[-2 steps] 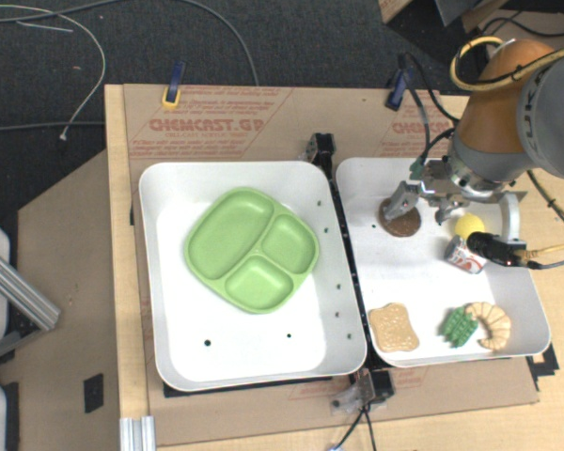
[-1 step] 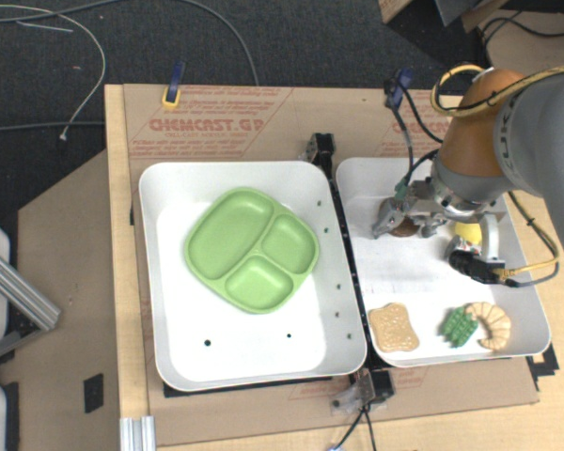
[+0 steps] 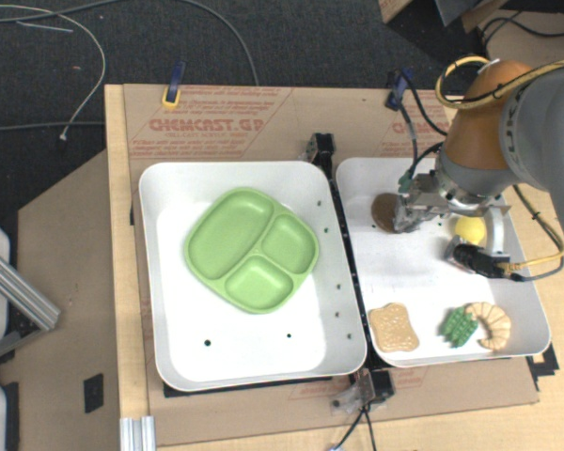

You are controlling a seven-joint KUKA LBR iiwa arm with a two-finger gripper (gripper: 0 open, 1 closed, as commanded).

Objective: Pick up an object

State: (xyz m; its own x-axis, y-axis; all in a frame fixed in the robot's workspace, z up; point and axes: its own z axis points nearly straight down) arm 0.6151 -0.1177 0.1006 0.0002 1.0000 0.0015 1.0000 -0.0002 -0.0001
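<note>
While the jaws' [image 3: 406,212] state is unclear, they touch a round brown disc [image 3: 384,213].

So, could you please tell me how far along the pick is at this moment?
Nothing looks lifted yet. The pincer is low in the right bin, right at a brown round object. Whether it grips it is unclear. The toast slice, croissant and green piece lie untouched.

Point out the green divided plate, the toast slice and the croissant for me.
green divided plate [image 3: 251,249]: camera view, on the ridge where its compartments meet.
toast slice [image 3: 393,328]: camera view, middle of its speckled face.
croissant [image 3: 494,325]: camera view, middle of its curved back.
</note>
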